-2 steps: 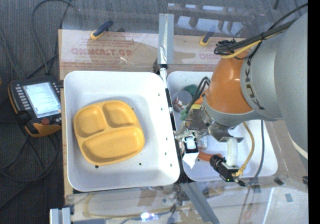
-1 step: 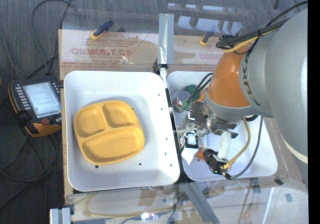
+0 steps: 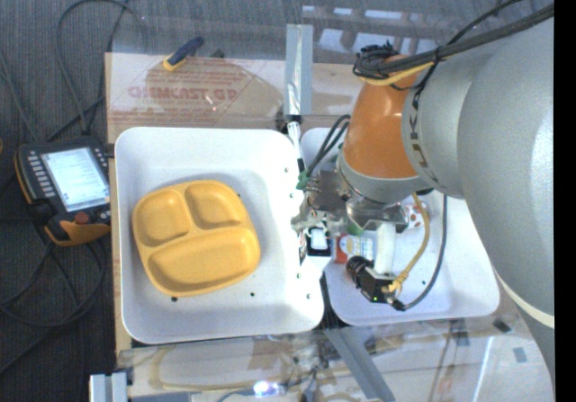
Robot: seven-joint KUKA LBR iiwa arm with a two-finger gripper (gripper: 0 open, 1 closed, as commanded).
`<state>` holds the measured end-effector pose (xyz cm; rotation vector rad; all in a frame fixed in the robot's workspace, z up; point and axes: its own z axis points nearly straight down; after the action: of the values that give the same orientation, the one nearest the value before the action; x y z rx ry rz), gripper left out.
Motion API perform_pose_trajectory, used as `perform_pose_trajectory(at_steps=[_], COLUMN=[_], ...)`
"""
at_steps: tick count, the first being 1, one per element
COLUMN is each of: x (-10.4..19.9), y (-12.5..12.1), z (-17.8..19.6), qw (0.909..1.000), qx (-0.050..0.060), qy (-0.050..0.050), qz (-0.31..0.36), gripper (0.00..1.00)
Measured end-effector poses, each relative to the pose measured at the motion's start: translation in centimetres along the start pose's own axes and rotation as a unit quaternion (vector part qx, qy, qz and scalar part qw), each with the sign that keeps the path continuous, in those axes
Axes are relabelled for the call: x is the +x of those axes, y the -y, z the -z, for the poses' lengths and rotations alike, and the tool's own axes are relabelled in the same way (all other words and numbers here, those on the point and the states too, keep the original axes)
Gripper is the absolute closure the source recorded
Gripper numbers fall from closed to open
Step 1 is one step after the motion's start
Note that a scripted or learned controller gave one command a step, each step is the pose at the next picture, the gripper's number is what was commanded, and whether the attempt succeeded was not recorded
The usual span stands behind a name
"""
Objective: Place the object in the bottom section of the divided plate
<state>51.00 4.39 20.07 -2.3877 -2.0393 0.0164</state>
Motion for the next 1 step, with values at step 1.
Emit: perform_pose_trajectory(at_steps=[1], x=[5.71], y=[3.54], z=[2.73], qw=[0.9927], qx=[0.0], qy=[0.0], qz=[0.121], gripper=[1.0])
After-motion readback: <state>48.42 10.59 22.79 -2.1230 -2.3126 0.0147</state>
